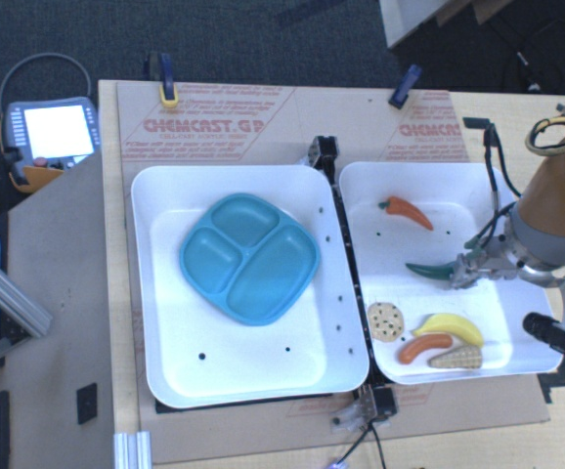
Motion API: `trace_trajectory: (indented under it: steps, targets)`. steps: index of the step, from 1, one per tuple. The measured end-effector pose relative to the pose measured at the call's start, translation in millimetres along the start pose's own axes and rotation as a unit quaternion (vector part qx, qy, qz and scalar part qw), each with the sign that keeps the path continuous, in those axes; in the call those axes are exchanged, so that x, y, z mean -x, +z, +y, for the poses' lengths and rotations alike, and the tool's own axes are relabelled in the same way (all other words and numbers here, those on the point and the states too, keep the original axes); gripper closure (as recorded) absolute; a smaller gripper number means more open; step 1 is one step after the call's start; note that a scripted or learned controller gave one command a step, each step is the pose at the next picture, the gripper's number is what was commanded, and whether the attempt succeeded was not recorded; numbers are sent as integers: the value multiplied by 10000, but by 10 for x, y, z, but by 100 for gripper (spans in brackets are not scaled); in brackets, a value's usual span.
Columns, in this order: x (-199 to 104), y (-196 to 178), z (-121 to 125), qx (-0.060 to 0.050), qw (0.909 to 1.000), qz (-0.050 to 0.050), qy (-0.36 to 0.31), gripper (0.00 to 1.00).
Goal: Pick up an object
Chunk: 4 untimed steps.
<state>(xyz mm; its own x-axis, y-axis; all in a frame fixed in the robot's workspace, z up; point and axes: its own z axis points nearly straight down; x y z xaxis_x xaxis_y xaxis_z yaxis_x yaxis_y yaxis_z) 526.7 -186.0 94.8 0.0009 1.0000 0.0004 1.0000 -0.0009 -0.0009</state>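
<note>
The right bin (429, 182) holds several toy foods. An orange carrot (407, 213) lies near its back. A dark green pepper (427, 270) lies at mid-bin, pointing left. Toward the front are a chocolate-chip cookie (385, 320), a yellow banana (454, 327), a red sausage (424, 348) and a tan wafer wedge (456, 359). My gripper (468, 270) is low over the right bin, right at the green pepper's right end and touching or nearly touching it. The wrist hides how the pepper's end sits in it.
The left bin (165, 340) carries a blue divided plate (250, 258). A black clamp strip (346, 262) runs between the two bins. The arm's grey body and orange band (556, 208) overhang the right bin's right wall. A tablet (58, 130) sits off the bench at far left.
</note>
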Motion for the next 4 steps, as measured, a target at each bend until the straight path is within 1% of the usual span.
trace_trajectory:
  steps: [1,2,3,4]
  targets:
    - [84,-607,19,40,10000,-22,-4,100]
    - [84,-1250,14,47,10000,-21,-13,100]
    - [88,-1790,28,46,10000,-22,-12,100]
    - [-414,-1821,69,5,10000,2,-12,100]
